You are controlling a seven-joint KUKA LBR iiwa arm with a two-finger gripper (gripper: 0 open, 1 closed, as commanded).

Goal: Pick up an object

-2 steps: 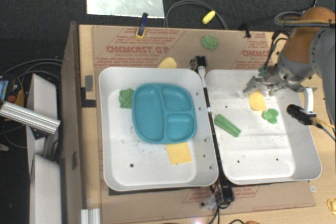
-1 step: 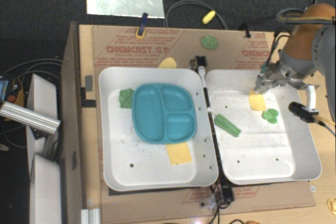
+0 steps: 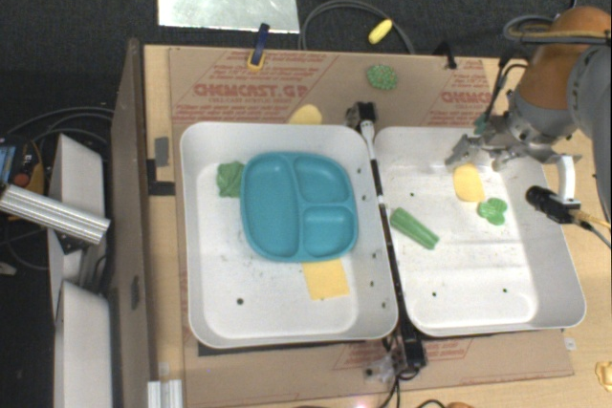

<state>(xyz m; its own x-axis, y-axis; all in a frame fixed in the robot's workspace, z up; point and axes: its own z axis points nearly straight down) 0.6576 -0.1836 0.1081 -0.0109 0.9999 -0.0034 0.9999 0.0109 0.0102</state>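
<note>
Gripper (image 3: 475, 154) low over far edge of right bin (image 3: 535, 306), metal fingers spread, nothing visible between them. Yellow piece (image 3: 468, 183) just below fingertips, lying on bin floor, apparently touching or nearly so; exact contact hard to judge. Small green piece (image 3: 492, 210) just beside it, toward near side. Long green piece (image 3: 413, 228) farther left on same floor, near the divider between bins. Left bin (image 3: 206, 301) holding blue divided tray (image 3: 298, 206), flat yellow square (image 3: 327, 280) at tray's near edge, green leafy piece (image 3: 229, 179) tucked at tray's left edge. Outside bins on cardboard: yellow item (image 3: 306, 116) and green round item (image 3: 382, 76). Status, judged: no object lifted yet; approach looks done, closing on a piece and raising it clear both outstanding. Likeliest target the yellow piece, being nearest the fingers.
</note>
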